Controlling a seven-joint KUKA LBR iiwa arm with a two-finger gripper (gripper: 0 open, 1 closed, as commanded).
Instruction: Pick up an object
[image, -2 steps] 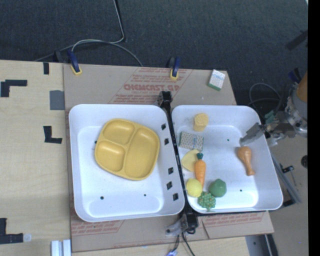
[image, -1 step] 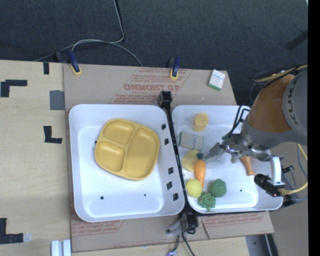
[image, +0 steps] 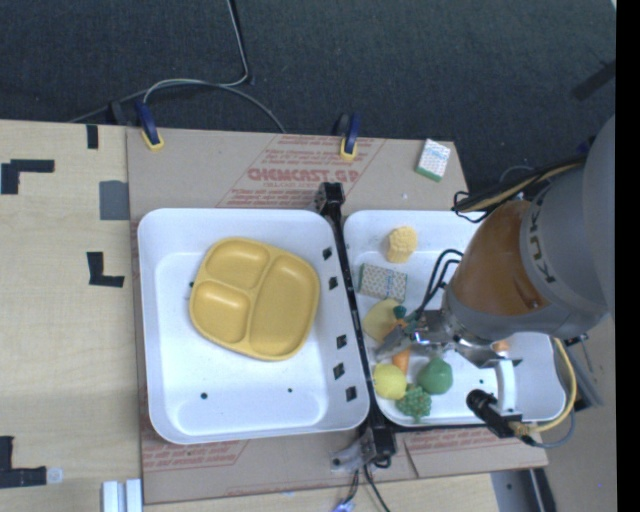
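Cardboard-covered bench, 2 bins: yellow plate (image: 254, 298) alone in left bin (image: 165, 400); toy food clusters in right bin (image: 545, 405). Gripper (image: 418, 336) sits over that cluster, presumably targeting it; grip state: can't tell.

The arm (image: 520, 270) covers much of the right bin (image: 545, 400) and runs off the picture's right edge. The tool (image: 415, 335) sits low among the toy food, its fingers too small and cluttered to read. A small orange piece (image: 401, 360) beneath it is mostly hidden. The checkered item (image: 384, 282) is too blurred to name.
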